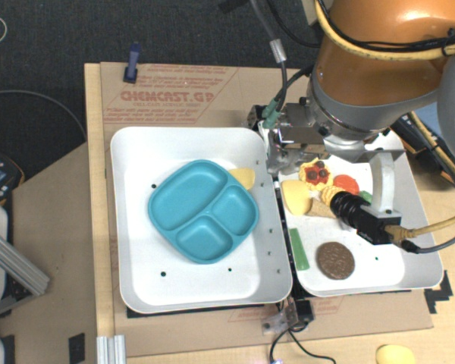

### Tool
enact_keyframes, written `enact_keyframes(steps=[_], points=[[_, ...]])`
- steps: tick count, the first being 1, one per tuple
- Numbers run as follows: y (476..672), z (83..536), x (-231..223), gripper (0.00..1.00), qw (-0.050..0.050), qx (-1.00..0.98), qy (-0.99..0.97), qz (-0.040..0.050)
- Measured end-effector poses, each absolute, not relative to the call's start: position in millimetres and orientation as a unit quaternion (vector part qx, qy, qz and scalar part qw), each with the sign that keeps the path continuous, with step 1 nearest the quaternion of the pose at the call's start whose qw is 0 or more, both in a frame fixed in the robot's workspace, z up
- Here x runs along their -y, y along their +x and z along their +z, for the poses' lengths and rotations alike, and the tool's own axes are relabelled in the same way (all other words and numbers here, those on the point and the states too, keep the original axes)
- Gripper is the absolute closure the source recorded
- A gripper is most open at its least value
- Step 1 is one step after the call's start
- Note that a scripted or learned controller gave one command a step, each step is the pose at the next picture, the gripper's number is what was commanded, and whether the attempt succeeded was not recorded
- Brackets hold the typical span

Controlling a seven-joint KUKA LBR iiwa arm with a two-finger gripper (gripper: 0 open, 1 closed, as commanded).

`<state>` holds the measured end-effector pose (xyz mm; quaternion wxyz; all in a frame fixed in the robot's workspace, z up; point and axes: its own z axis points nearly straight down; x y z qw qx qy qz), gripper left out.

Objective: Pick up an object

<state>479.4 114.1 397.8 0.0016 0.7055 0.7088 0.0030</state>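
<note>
Right now your grey arm with the copper-orange band point(390, 44) hangs over the far end of the right-hand white bin point(421, 271), and its bulk covers the gripper itself, so you cannot tell from this view how the gripper stands or whether anything is in it.

The things you could pick lie in that right bin, just on the near side of the wrist. There is a pale yellow wedge-shaped piece point(295, 196) close to the bin's left wall, a red and orange toy cluster point(327, 177) right under the wrist housing, a slim green stick point(298, 249) lying along the left wall with its long axis running near to far, and a round brown disc point(336, 260) toward the near end. A black cylindrical fitting with a tan cable point(362, 217) crosses above the middle of this group.

The left-hand white bin point(133, 226) holds a teal divided plastic tray point(203, 211) with a small yellow piece point(243, 177) tucked at its far right corner.

Your call turns on this: the nearest candidates sit directly below or slightly nearer the camera than the wrist. The brown disc is well apart from it; the pale wedge and red cluster look closest, so a short descent seems likelier than a long reach.
</note>
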Motion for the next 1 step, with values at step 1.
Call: enact_keyframes(steps=[1], points=[[479.9, 436.6, -64.6, 1.0, 0.003, -0.705, 0.709, 0.0027]])
